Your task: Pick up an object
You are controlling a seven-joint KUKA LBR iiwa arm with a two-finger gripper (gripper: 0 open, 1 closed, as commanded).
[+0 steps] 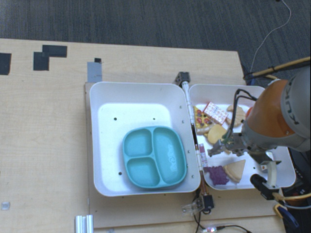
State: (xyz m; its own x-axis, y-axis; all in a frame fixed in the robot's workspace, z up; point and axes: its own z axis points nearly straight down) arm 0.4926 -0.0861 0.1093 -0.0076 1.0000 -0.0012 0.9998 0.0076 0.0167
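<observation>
A divided tray (154, 157) lies in the left bin (104, 130); toy food (214, 125) lies in the right bin (218, 92).

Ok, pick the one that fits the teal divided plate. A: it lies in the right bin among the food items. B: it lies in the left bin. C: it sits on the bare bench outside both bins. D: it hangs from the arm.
B: the plate lies flat on the floor of the left bin, apart from the arm over the right bin.
</observation>
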